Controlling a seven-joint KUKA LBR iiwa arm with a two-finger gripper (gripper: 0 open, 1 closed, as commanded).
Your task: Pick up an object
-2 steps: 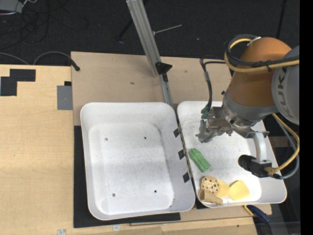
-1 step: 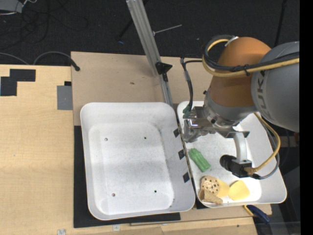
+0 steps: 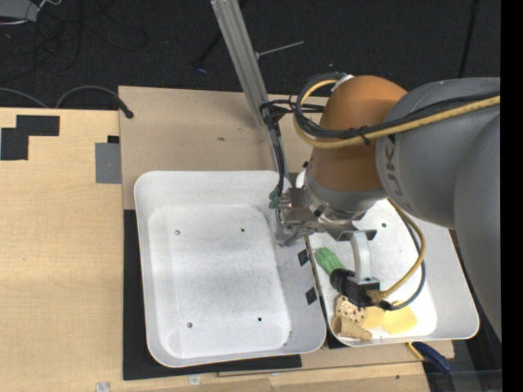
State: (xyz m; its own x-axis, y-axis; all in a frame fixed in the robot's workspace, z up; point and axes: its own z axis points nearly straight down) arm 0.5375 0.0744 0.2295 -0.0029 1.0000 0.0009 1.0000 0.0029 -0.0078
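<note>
The grey arm with its orange band (image 3: pixel 359 137) reaches in from the right and hangs low over the right bin (image 3: pixel 458 321). Its gripper (image 3: pixel 337 247) sits at the left part of that bin, close to the wall between the two bins. A small green object (image 3: pixel 327 260) lies just under the gripper, partly covered by it. Further toward the front of the bin lie a tan spotted piece (image 3: pixel 351 322) and a pale yellow object (image 3: pixel 398 323). The wrist hides much of the bin's floor.
The left bin (image 3: pixel 149 198) is a shallow white tray with a speckled floor. A slanted aluminium bar (image 3: pixel 241 51) rises behind the bins. Cables loop from the wrist down to a black connector (image 3: pixel 350 286). The wooden bench (image 3: pixel 57 243) extends to the left.
</note>
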